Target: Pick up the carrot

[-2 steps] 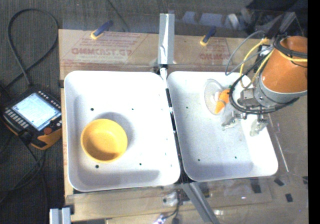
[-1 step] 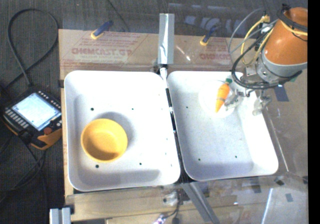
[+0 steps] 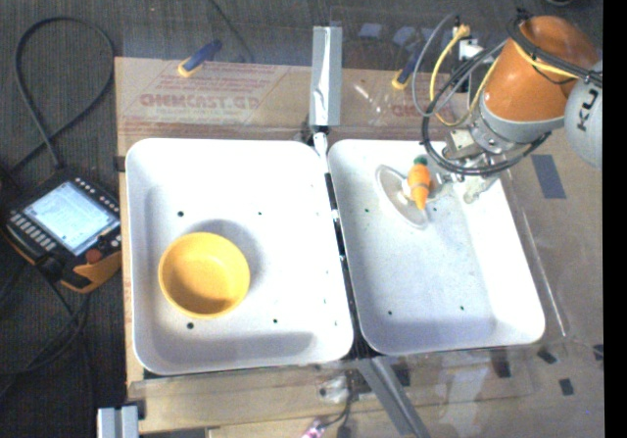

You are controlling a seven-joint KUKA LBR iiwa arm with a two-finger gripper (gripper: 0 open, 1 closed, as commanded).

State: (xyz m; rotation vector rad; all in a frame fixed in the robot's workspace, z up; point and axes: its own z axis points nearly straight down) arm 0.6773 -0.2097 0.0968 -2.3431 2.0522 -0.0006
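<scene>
A round yellow plastic bowl sits upright in the lower left part of the left shallow white bin, which lies just beside the right shallow white bin. Behind the left bin, a flat brown cardboard sheet printed with faded red lettering bears a small blue-and-yellow clip. Left of that bin, well apart on the dark carpet, a black handheld control pendant with a lit screen rests among looping black cables.
</scene>
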